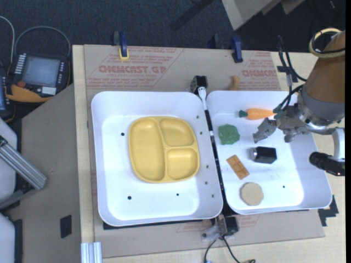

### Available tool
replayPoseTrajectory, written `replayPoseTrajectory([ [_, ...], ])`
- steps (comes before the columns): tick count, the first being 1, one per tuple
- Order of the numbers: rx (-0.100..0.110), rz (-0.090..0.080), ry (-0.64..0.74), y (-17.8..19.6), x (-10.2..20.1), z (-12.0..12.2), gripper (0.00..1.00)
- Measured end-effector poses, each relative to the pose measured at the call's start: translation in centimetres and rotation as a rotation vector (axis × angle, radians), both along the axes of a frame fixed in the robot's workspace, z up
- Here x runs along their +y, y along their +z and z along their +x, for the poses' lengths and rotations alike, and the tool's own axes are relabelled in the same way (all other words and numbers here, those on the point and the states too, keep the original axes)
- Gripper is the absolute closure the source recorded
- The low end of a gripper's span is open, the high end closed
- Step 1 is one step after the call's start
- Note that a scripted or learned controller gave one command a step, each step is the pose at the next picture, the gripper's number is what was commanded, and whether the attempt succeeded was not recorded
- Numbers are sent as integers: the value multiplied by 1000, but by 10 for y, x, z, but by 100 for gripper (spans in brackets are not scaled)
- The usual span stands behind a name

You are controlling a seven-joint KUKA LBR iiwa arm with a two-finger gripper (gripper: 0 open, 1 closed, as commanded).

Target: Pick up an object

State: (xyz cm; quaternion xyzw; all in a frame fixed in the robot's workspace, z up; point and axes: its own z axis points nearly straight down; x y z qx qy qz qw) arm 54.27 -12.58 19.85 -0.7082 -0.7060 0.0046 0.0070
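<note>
The gripper (pixel 277 130), fingers spread and holding nothing, hangs over the right white bin (pixel 307 193). The small black block (pixel 265 155) lies just nearer and slightly left of it, its long axis running left-right. The orange toy carrot (pixel 259 113) lies just beyond, the green lumpy piece (pixel 228 134) to the left; a brown wafer (pixel 238 167) and tan disc (pixel 252 193) sit nearer. Nothing blocks the descent.

Orange carrot (pixel 256 113) up top, green lump (pixel 228 134) left, black block (pixel 264 155) centre, tan wafer (pixel 237 167), round biscuit (pixel 252 193) lowest
</note>
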Motion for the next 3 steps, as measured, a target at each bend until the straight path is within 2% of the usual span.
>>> replayPoseTrajectory([
  [1, -14, -2, 3, 7, 0, 3, 0],
  [2, -10, -1, 3, -38, 8, 2, 0],
  [3, -20, -7, 3, -94, 11, 10, 0],
])
